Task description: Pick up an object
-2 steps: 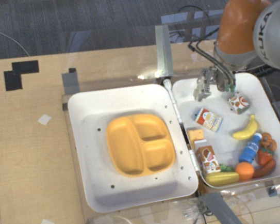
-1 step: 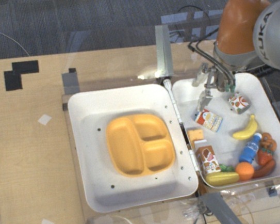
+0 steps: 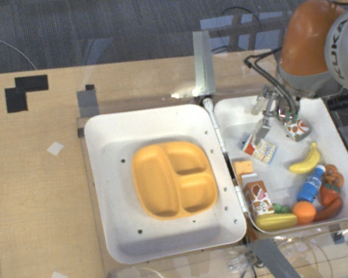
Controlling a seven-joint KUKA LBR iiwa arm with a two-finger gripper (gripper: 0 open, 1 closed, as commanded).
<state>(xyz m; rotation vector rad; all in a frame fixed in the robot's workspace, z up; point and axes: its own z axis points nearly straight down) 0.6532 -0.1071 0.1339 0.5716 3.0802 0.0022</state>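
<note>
The small red-and-white carton (image 3: pixel 260 149) lies flat on the floor of the right bin (image 3: pixel 235 114), just ahead of my hand (image 3: pixel 274 117) on the side away from my arm, close under my tip. I cannot tell whether I touch it. On the opposite side of my hand, toward my own arm, sits a white packet with red and green marks (image 3: pixel 296 128), also just beside me. I hang over the far part of this bin, between these two things. I cannot tell whether my hand is wide or narrow, and I see nothing held in it.

Farther from me, toward the bin's near end, lies a banana (image 3: pixel 306 162), with a blue bottle (image 3: pixel 309 187) beyond it. An orange (image 3: pixel 305 211) rests at the near wall next to a long yellow piece (image 3: pixel 275 220), and a brown carton (image 3: pixel 258 199) stands just beside those. A small yellow-orange block (image 3: pixel 244 167) sits by the divider.

Well apart from my hand, past the divider, the left bin (image 3: pixel 105 178) holds a yellow divided tray (image 3: pixel 173 179).
</note>
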